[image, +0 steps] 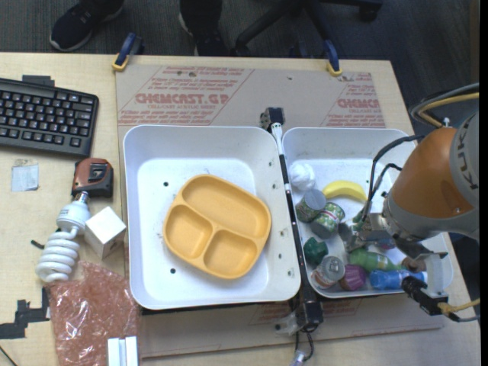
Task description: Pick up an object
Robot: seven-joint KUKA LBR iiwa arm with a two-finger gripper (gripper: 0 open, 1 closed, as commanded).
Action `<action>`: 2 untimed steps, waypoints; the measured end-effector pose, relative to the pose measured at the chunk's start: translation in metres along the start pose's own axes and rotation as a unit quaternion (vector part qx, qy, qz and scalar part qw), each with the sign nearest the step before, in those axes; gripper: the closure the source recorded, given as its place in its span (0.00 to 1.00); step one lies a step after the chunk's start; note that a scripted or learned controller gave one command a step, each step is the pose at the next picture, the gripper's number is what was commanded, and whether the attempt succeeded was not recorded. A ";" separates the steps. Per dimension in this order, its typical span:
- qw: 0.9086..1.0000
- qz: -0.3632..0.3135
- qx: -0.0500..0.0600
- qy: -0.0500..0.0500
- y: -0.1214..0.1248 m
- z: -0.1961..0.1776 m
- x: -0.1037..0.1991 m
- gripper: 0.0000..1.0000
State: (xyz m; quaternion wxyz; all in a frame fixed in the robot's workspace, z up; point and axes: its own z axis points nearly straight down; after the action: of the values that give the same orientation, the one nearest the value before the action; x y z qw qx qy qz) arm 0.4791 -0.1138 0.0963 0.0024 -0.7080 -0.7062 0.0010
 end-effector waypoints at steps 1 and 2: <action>1.000 -0.002 -0.001 -0.002 -0.001 -0.119 0.061 1.00; 1.000 -0.001 0.000 -0.001 0.000 -0.089 0.006 1.00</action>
State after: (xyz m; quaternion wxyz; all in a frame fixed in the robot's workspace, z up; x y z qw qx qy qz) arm 0.4791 -0.1082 0.1851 0.0015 -0.7073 -0.7069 0.0016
